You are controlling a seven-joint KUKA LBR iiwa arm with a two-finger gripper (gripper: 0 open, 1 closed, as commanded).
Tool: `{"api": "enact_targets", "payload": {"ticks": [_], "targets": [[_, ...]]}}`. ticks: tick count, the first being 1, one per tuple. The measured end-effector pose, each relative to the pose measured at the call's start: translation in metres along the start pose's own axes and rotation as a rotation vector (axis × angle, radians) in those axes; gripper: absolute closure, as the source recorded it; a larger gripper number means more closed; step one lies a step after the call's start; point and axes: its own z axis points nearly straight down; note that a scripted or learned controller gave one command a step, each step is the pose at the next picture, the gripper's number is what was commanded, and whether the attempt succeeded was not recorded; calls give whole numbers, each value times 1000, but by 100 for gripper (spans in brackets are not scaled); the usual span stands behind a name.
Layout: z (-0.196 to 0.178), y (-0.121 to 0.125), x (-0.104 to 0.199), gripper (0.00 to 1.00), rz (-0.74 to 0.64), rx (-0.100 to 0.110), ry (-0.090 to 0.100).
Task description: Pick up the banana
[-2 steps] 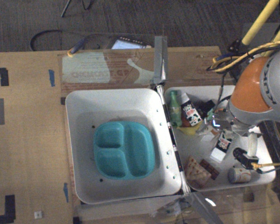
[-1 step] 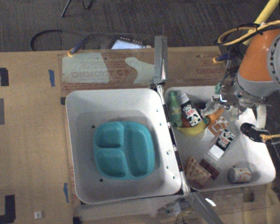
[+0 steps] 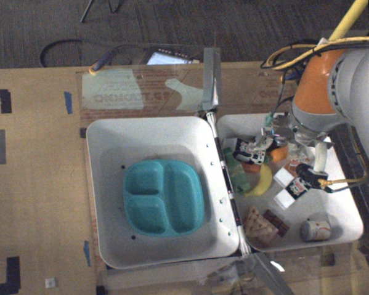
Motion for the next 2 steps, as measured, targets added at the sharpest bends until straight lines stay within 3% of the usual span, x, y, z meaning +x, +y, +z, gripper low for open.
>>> {"api": "enact_targets", "payload": {"ticks": [1, 2], "targets": [[13, -56, 2, 0, -102, -22, 5], [4, -54, 0, 100, -99, -26, 2]]}}
